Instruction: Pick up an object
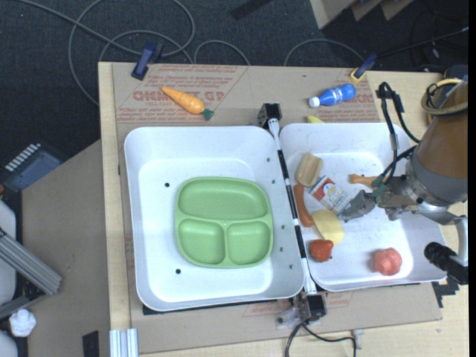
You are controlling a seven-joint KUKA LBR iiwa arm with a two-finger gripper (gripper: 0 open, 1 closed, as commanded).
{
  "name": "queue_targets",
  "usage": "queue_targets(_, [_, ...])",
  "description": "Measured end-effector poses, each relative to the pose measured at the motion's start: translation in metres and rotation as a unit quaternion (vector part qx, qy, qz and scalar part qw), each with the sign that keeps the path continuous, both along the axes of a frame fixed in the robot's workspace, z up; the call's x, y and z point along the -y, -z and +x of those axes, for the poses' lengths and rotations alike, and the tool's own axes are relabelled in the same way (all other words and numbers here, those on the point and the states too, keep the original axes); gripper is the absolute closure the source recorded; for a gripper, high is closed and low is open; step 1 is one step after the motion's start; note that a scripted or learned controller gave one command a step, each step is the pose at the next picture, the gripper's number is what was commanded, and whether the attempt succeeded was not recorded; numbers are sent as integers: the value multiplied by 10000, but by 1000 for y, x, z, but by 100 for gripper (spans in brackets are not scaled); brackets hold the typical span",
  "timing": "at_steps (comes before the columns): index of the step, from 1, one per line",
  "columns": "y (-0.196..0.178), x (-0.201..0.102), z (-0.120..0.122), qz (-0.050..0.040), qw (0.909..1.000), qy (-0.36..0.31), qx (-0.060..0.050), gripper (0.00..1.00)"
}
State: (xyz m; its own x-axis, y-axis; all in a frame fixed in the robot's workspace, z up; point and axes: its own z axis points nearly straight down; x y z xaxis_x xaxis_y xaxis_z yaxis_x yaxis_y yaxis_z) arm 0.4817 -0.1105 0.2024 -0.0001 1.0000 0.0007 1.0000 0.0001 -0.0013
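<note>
Now | jaws [355,207] over right bin [416,274] | beside yellow block [329,226]

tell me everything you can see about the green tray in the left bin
The green tray is a pale green divided plate that looks like moulded plastic, with rounded corners and three compartments: one wide section along the far side and two smaller ones nearer the camera. It lies flat and upright on the floor of the left bin, roughly centred, apart from the walls. All three compartments look bare and nothing else touches it.
</note>
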Motion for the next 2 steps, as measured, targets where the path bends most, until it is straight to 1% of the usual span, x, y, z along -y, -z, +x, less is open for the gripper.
queue_targets(1, [109,-20,-4,4,10000,2,-19,0])
queue_targets(2, [118,29,49,-9,10000,7,11,0])
